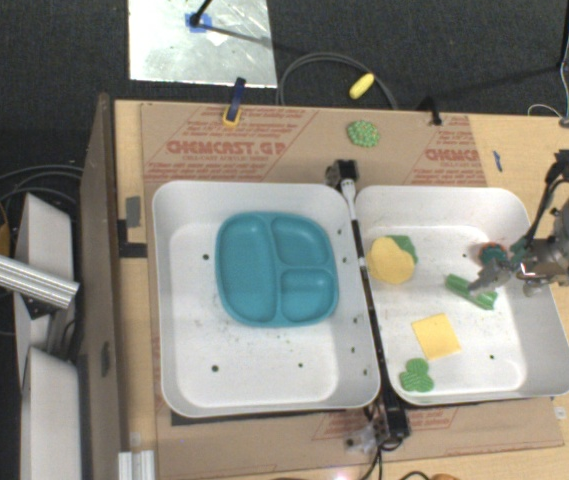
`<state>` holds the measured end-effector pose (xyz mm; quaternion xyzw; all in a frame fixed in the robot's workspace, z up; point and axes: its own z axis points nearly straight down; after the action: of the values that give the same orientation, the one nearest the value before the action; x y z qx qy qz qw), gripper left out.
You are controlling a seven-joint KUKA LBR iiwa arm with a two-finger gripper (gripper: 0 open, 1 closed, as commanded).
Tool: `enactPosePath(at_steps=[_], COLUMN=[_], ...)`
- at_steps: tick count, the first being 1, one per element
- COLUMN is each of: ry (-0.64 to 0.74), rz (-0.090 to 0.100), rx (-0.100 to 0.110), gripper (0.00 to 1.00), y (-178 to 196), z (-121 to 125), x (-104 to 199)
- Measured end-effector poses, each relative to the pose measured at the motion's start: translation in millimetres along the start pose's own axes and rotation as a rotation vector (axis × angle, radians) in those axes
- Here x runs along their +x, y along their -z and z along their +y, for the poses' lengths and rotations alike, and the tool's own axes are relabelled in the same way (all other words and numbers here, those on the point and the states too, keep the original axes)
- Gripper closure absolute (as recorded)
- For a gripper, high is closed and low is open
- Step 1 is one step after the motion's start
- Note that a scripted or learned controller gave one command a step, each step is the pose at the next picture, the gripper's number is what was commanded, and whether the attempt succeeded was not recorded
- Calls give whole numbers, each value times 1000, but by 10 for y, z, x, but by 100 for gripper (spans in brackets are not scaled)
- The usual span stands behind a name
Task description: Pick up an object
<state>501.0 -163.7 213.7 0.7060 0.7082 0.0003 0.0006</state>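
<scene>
My gripper [491, 271] reaches in from the right and sits low over the right side of the right bin [534, 353]. A small green block [467, 290] lies right at its tip, touching or nearly touching it. A round yellow piece with a green patch [392, 260] rests at the bin's left side. Near the middle lies a flat yellow square [435, 335]. A green knobbly piece [417, 375] sits at the front edge.
The left bin [189, 368] holds a blue divided plate [276, 269]. On the cardboard behind the bins lie a green round piece [363, 133] and a yellow item [361, 86]. Cables run along the right side.
</scene>
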Motion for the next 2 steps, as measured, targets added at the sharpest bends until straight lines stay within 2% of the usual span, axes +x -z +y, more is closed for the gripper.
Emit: enactPosePath(at_steps=[1,2], ry=[5,-3], rz=[7,1], rx=[12,1], gripper=[0,0], y=[-1149,-1301], z=[-172,-148], x=[655,301])
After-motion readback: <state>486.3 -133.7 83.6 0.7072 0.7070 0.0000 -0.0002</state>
